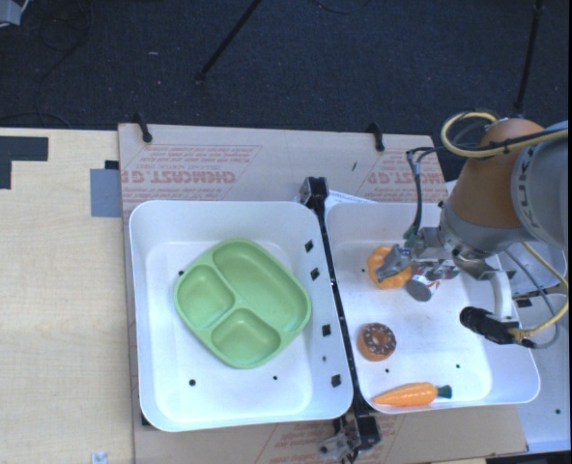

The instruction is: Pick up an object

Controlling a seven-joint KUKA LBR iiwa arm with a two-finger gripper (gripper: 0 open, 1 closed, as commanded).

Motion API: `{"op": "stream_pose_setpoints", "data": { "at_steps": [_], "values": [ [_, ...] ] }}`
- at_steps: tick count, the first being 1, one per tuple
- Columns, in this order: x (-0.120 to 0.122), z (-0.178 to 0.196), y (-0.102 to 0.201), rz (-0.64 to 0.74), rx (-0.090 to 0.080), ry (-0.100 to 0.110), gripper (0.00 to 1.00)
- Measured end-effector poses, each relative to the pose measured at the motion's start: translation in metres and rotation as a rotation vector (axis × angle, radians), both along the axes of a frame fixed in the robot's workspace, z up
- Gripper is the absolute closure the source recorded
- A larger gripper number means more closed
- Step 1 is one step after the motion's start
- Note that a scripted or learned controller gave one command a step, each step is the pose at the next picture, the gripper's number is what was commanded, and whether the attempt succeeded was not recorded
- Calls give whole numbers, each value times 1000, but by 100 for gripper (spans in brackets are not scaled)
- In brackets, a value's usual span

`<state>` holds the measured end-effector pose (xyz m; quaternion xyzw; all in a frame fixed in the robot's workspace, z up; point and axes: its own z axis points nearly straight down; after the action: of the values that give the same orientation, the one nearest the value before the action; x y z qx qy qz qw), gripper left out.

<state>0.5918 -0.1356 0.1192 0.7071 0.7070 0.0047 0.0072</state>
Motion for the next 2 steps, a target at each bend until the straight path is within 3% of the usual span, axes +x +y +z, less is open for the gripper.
{"op": "stream_pose_setpoints", "data": {
  "at_steps": [1, 2],
  "values": [
    [0, 9, -2, -5, -4, -2, 100],
    [6, 70, -7, 1, 2, 13, 100]
  ]
}}
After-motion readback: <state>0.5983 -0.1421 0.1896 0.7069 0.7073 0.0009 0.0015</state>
